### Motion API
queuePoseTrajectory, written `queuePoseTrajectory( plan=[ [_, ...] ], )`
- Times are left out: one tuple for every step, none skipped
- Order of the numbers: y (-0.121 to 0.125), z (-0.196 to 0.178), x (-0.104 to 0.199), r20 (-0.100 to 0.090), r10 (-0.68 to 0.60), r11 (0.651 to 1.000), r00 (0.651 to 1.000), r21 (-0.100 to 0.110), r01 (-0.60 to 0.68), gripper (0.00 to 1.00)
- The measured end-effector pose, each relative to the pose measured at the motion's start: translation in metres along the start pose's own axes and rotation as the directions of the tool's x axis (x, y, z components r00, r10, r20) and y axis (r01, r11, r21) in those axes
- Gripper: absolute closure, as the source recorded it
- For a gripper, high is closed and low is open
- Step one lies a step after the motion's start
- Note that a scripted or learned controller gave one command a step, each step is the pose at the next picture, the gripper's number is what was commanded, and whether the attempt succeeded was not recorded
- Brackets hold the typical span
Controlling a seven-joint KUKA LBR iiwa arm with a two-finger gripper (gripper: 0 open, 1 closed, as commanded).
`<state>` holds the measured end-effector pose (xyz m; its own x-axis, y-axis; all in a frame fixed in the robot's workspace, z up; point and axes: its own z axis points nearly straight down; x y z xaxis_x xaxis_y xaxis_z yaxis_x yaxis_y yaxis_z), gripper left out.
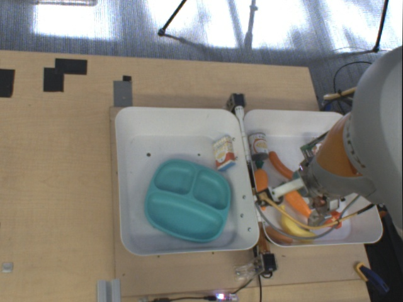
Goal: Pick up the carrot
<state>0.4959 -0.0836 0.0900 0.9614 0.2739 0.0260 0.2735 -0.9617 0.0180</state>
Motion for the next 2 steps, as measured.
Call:
queuePoseTrajectory(
  plan=[
    [0.0001,0.0000,-0.0001,0.000,0.001,1.000,1.000,0.000,-0.001,0.00],
    [0.0001,0.0000,-0.0001,0.000,0.001,1.000,1.000,0.000,-0.001,0.00]
  ],
)
